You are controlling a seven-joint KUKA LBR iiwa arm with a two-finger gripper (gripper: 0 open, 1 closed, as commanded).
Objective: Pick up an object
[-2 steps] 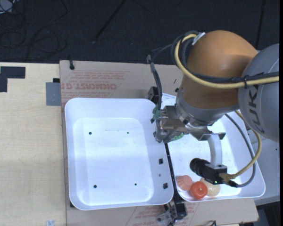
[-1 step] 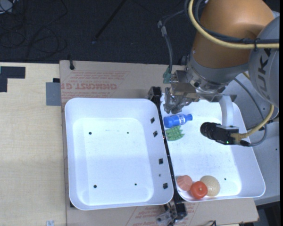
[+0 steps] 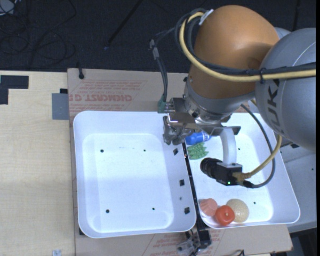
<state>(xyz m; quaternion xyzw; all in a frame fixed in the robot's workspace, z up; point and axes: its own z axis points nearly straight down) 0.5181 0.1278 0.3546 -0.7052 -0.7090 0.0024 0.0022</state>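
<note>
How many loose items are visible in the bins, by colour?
Blue: 1, blue item
Green: 1, green item
Pink: 1, pink item
Red: 1, red ball
Beige: 1, beige ball
Total: 5, all in the right bin

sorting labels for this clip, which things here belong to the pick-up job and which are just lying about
Job:
two-finger gripper
blue plastic object
green leafy toy
red round toy
pink toy
beige round toy

Lying about:
left white bin
printed cardboard sheet
</note>
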